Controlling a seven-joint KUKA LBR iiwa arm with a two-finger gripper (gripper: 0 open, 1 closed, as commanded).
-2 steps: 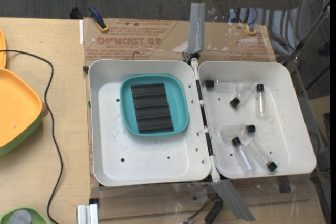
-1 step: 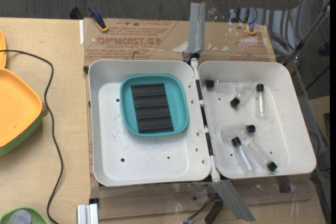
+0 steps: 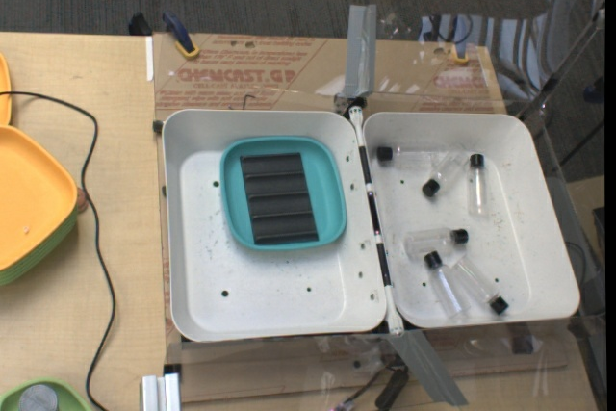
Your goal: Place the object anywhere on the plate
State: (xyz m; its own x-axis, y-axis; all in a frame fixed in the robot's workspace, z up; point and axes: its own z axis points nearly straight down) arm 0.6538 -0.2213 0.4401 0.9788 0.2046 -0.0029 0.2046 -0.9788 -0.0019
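Lying in the left bin (image 3: pixel 192 284), a teal plate (image 3: pixel 284 192) is seen; clear vials (image 3: pixel 452 274) are scattered in the right bin (image 3: pixel 539 284).

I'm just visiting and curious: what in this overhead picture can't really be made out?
- Clear plastic vials with black caps, right white bin: see-through bodies fade into the bin, so their count is uncertain.
- Orange dish, left edge: cut off.
- Teal square plate: the dark ribbed block covers its middle.
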